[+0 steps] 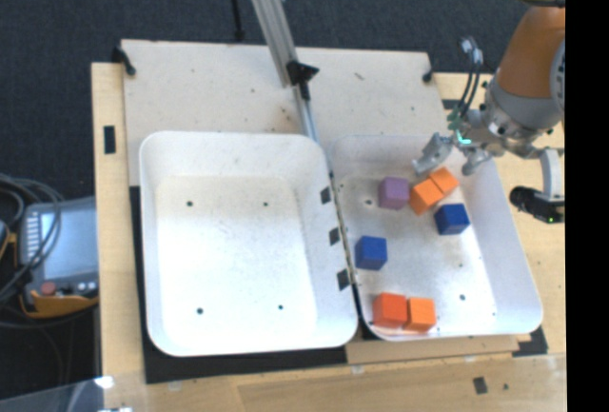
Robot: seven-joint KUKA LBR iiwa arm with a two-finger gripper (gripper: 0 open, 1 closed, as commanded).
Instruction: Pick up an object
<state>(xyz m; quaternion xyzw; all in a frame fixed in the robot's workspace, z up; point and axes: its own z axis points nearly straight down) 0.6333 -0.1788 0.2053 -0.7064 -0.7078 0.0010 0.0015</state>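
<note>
Above matte cubes in the glossy right bin, the tool hovers.

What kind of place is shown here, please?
Probably a robotics lab test bench: a grey and orange arm reaches over two white bins, with coloured blocks in the right one.

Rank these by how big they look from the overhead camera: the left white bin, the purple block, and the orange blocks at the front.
1. Left white bin, far the largest.
2. Front orange blocks, two side by side.
3. Purple block, about equal to one of them.
</note>
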